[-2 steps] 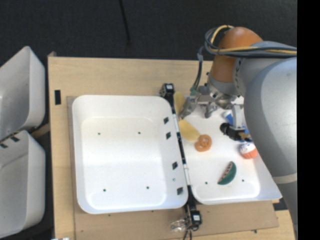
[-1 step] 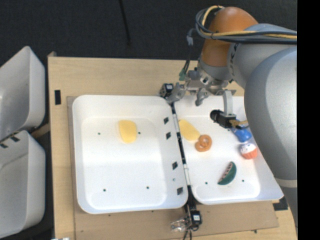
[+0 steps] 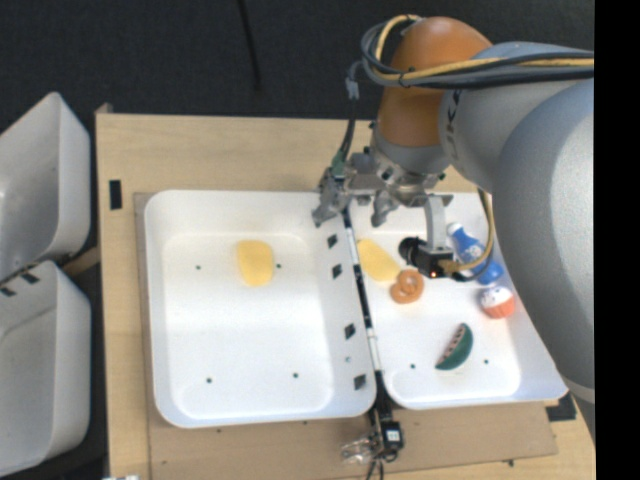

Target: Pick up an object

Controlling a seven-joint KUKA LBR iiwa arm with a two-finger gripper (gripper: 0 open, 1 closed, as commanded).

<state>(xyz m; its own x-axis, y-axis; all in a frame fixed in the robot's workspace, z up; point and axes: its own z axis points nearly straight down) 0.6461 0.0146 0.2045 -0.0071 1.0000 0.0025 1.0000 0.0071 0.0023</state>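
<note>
My gripper [image 3: 355, 208] hangs over the far end of the divider between the two white bins, open, with nothing between its fingers. Just below it in the right bin [image 3: 500, 383] lies a flat yellow piece [image 3: 378, 261], and an orange ring [image 3: 406, 287] touches that piece's near edge. A blue and white bottle-like toy [image 3: 470, 248] with a red and white end [image 3: 497, 301] lies further right. A green and red watermelon slice [image 3: 455, 348] sits nearer the front. In the left bin [image 3: 200, 368] there is one yellow lump [image 3: 255, 263].
The bulky grey arm covers the right bin's far right corner. The ridge between the bins [image 3: 360, 318] runs from the gripper toward the front. White containers [image 3: 40, 268] stand off the bench to the left.
</note>
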